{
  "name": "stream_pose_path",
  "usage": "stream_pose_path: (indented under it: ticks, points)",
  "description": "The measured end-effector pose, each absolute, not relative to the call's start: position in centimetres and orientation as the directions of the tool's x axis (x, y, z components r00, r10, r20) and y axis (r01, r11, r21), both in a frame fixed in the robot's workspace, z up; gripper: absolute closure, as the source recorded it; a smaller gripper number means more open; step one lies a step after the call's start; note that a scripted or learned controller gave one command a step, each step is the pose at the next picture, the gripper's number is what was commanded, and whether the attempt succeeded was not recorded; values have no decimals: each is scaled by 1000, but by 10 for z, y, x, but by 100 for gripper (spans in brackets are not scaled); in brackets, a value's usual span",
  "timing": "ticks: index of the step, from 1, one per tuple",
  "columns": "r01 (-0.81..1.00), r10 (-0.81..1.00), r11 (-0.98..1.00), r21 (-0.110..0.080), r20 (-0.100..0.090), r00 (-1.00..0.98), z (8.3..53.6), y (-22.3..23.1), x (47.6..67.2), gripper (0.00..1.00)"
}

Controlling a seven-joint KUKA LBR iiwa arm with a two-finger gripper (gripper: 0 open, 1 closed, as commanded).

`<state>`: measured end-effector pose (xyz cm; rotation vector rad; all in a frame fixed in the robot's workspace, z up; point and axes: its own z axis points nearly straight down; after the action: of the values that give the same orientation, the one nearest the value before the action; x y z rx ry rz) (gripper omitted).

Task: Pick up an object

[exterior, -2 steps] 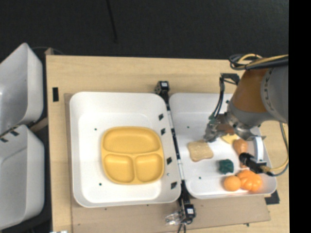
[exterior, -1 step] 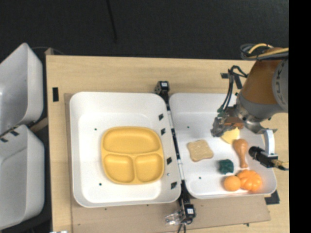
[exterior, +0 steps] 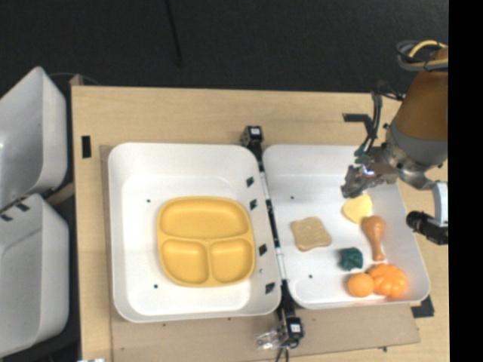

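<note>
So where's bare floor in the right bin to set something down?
The right bin is bare along its far-left stretch, above the toast and left of the gripper. The near-right corner is crowded: yellow piece, drumstick, green piece, oranges.

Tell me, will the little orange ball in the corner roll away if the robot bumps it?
Probably. The orange ball looks round and smooth, so it would likely roll. The pumpkin-like toy beside it and the bin wall may stop it.
</note>
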<state>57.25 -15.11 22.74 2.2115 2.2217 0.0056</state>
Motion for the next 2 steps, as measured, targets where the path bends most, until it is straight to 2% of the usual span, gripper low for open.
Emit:
stream_pose_path:
  ticks: [1, 2]
  points:
    - [1000, 1000, 3, 0, 0, -3, 244, -152, 573, 100]
    - [1000, 1000, 7, 0, 1, -7, 252, -102, 584, 100]
